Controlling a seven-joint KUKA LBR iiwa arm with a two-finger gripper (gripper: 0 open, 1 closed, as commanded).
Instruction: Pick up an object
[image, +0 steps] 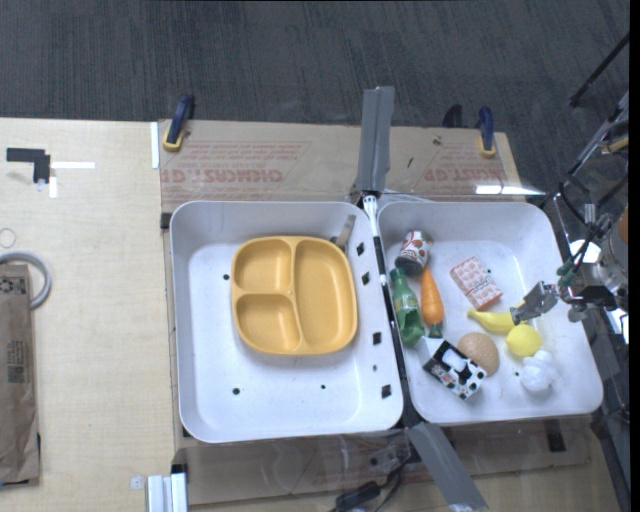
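The right bin (500, 240) holds several small objects. A yellow banana (488, 320) and a yellow lemon (523, 341) lie near its right side. My gripper (530, 304) hangs just above them, close to the banana's right end, reaching in from the right. Nothing shows as held. Further left lie an orange carrot (431, 298), a green bottle (405, 308) and a small can (413, 252). A pink box (475, 282) sits mid-bin. Toward the front are a brown rounded item (479, 350), a black-and-white patterned piece (455, 370) and a white lump (537, 377).
The left bin (200, 330) bears a yellow divided plate (295, 296). Brown cardboard (270, 165) lies behind both bins, held by blue clamps (180, 118). A grey bar (376, 140) runs along the divide between the bins. The arm's body (600, 280) crowds the right bin's right wall.
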